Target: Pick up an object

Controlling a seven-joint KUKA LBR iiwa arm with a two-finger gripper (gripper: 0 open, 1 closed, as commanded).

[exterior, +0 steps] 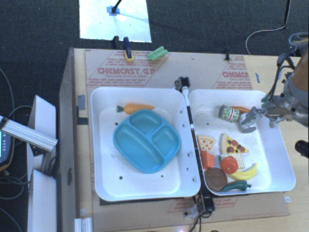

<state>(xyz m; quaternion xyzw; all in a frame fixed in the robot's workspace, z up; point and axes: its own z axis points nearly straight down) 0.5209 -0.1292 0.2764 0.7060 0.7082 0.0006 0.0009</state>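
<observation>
My gripper [248, 123] hangs low over the upper right part of the right bin [285, 169], with the arm coming in from the right edge. Just to its left a green-and-red can [229, 113] lies on its side, with a small orange piece [243, 109] beside it. Below the gripper sit a pizza slice [232, 145], a red tomato [229, 164], a banana [244, 172], a brown disc [216, 178] and a green pepper [236, 186]. A smaller pizza slice [206, 142] and a red block [207, 159] lie near the bin's left wall.
The left bin [104, 178] holds a blue divided plate [146, 140] and a carrot [136, 108]. A black bar [190, 124] runs between the bins. On the bench's far edge are a green object [157, 53] and a blue-yellow clamp [127, 50].
</observation>
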